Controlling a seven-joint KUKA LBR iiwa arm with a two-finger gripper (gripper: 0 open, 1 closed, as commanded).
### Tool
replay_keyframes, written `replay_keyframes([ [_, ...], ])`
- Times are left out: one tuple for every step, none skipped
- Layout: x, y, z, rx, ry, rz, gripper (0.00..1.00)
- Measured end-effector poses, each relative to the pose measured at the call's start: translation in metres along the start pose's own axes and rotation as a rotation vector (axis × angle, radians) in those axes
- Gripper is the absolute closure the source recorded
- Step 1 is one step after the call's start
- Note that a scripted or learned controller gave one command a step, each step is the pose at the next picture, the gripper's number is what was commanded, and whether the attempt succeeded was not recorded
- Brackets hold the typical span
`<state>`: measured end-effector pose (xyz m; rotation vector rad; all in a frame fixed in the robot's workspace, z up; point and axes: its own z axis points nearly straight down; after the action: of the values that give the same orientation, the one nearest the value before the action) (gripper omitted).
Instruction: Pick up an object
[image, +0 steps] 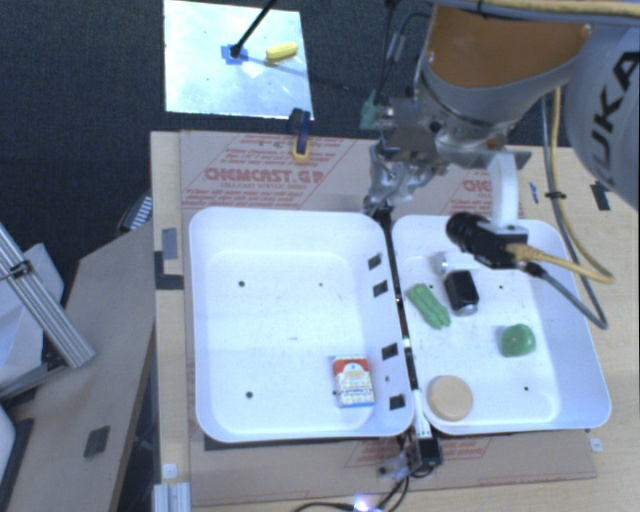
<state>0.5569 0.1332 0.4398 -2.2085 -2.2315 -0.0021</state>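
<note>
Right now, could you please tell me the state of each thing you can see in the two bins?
Small red and white box: lying flat in the left bin.
Green oblong piece: lying loose in the right bin.
Black block: resting beside it.
Green lump: sitting apart.
Tan disc: lying flat.

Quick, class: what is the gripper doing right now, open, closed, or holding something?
Gripper: cannot be told; it sits over the far end of the seam between the two bins, too blurred to read.

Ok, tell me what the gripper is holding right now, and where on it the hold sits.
Nothing visibly held. The gripper sits at the far end of the seam between the two bins, with no object seen in it; the green oblong block and black rectangular block lie in the right white bin.
</note>
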Motion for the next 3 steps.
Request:
replay_keyframes([
  [0.061,-0.019,0.014,0.0,0.0,0.0,1.0],
  [0.104,-0.03,0.005,-0.003,0.0,0.001,1.0],
  [0.102,-0.068,-0.102,-0.013,0.005,0.004,1.0],
])
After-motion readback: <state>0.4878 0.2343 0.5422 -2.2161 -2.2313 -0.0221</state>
